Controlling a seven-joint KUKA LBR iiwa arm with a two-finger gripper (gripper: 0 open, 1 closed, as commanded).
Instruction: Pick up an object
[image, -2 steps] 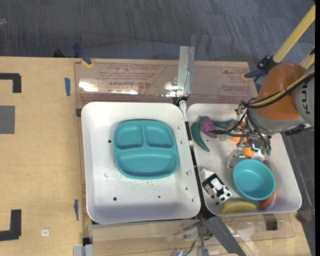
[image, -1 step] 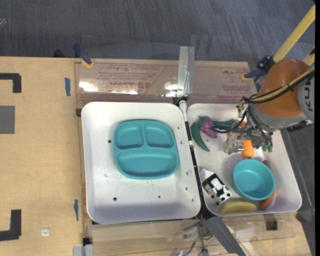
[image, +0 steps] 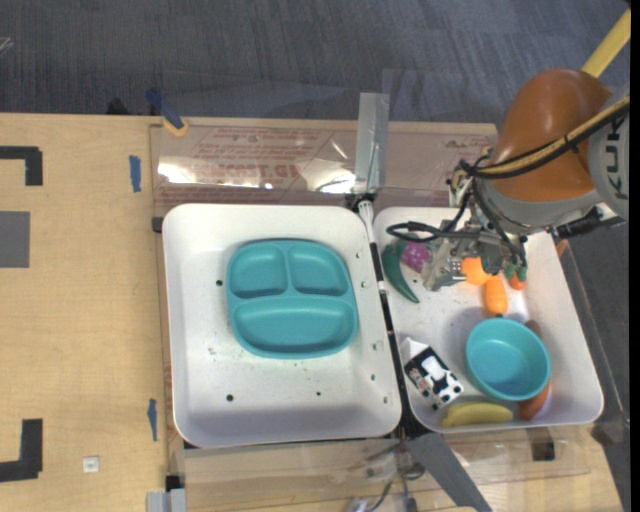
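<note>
Overhead, two white bins sit side by side on the bench. The left bin (image: 190, 390) carries a teal divided plate (image: 291, 297), lying flat near its middle. The right bin (image: 575, 330) is crowded — a teal bowl (image: 507, 360) stands toward its near side, with a banana (image: 478, 413) lying just beside it at the near rim and a small black-and-white block (image: 433, 375) to the bowl's left. An orange piece (image: 494, 294), carrot-like, lies just above the bowl. Toward the far left corner sits a purple item (image: 413, 256), with a dark green curved piece (image: 400, 280) beside it along the bin's left wall.

The arm (image: 550, 130) reaches in from the right, and its gripper (image: 450, 262) hangs low over the far part of the right bin, between the purple item and the orange piece. Whether it is wide or closed cannot be told — cables and clutter blur it.
</note>
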